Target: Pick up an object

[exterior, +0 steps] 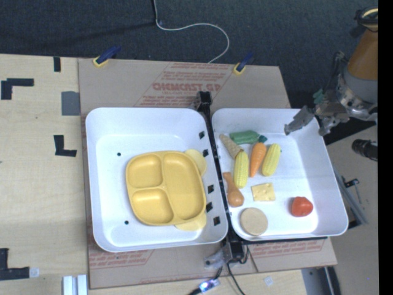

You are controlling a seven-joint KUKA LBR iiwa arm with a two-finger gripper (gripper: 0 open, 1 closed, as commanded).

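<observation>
Hovering at the upper right corner of the right bin (328, 165), the gripper (301, 121) is sitting over the bin's rim, and I am seeing nothing between its fingers; whether it is spread or pressed together I cannot tell from this angle. I am reading the arm (362, 60) as reaching in from the right, its orange band above the wrist, with the gripper angling down and leftward toward the bin.

I am noting the nearest candidates just below and left of the gripper. A green piece (244, 137) is lying with its long axis roughly left to right. A carrot (258, 157) is lying near-vertical in the view, leaning slightly, green top toward the far rim. A corn cob (272, 158) is lying just beside the carrot on its right, similarly aligned. A second corn cob (241, 168) is lying to the carrot's left, long axis near-vertical.

I am also recording a pale cone-like piece (231, 146) near the divider, an orange-brown piece (233, 190) below it, a cheese wedge (264, 192), a round tan biscuit (253, 220) and a red tomato (301, 206), the last well apart from the rest.

In the left bin (101, 165), a yellow divided plate (166, 186) is resting over smaller yellow pieces.
</observation>
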